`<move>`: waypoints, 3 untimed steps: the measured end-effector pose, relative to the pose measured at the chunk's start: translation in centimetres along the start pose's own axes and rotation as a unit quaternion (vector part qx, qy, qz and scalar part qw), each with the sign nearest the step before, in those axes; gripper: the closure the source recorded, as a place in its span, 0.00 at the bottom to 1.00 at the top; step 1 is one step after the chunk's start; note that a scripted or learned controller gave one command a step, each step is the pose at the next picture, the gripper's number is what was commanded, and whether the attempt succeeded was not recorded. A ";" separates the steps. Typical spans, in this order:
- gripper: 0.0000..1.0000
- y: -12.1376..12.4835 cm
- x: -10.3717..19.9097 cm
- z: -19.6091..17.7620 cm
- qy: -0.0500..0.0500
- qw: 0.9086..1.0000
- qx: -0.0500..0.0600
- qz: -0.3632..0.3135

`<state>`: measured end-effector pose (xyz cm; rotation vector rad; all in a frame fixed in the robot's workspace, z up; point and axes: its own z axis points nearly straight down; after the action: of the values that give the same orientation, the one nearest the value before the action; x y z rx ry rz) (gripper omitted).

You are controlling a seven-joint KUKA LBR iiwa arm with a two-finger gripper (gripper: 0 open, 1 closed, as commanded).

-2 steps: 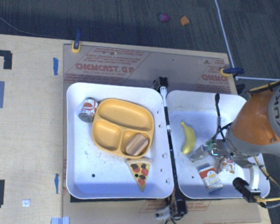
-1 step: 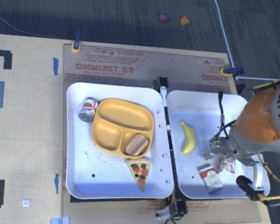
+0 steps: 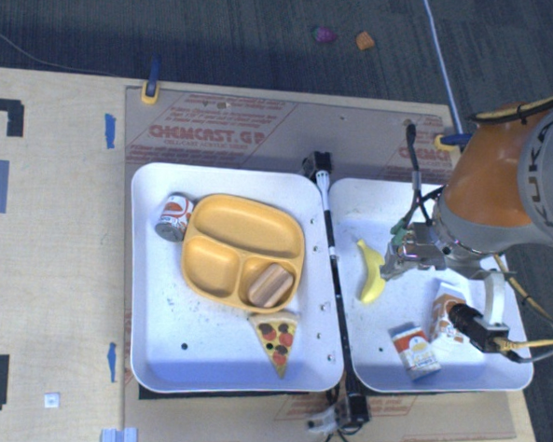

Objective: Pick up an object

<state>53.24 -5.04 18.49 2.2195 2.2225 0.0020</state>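
I have the gripper [image 3: 398,255] hovering in the right white bin [image 3: 519,375], just right of the curved yellow plastic banana [image 3: 370,273]; whether it is open I cannot tell. My worry: a descent this far right could clip the banana's edge and nudge it toward the bin's left wall instead of trapping it
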 end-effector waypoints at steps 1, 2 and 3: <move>0.00 0.0 0.0 0.0 0.000 1.000 0.000 0.000; 0.00 -5.4 -4.8 8.1 0.000 1.000 0.001 0.001; 1.00 -5.2 -4.7 7.1 -0.001 1.000 -0.002 0.001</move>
<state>48.06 -9.79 11.40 2.2203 2.2167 0.0039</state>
